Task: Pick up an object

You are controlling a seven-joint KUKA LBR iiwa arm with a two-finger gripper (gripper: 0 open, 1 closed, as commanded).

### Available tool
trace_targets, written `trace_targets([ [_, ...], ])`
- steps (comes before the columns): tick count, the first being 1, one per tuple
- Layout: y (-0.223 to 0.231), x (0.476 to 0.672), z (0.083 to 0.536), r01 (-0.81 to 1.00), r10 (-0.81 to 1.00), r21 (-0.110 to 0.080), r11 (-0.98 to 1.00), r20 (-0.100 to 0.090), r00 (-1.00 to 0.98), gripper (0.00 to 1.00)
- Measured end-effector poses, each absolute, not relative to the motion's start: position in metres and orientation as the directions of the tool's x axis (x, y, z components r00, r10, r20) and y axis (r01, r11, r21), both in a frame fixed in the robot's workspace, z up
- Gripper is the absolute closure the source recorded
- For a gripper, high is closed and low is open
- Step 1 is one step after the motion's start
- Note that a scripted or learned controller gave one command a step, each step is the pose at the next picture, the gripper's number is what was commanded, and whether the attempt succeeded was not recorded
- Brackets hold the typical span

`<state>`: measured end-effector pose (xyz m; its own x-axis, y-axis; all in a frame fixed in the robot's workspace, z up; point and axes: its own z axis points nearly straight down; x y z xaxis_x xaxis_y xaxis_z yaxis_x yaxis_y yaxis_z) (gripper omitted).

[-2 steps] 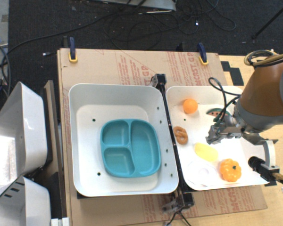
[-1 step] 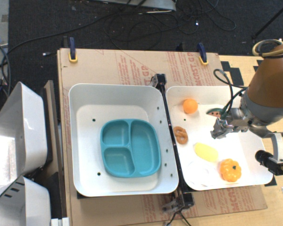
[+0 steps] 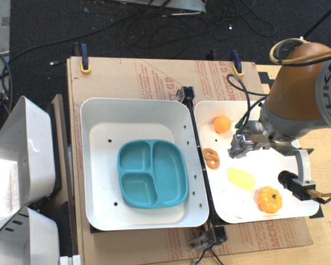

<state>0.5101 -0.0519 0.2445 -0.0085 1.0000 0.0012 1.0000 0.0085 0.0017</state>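
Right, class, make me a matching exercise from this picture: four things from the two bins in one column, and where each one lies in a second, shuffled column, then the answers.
Things:
1. teal divided tray
2. orange ball
3. pretzel
4. small pumpkin

Places:
A. right bin, far end
B. right bin, near end
C. middle of the left bin
D. right bin, along the wall next to the left bin

Pairs: 1-C, 2-A, 3-D, 4-B

End effector (image 3: 238, 146) hovers over right bin (image 3: 303, 210) (pretzel (image 3: 211, 158) nearby).
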Motion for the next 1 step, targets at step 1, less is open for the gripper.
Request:
trace_targets([
  [1, 0.0097, 0.5118, 0.2377, 1.0, 1.0, -0.002, 0.008, 0.002, -0.008, 1.0],
])
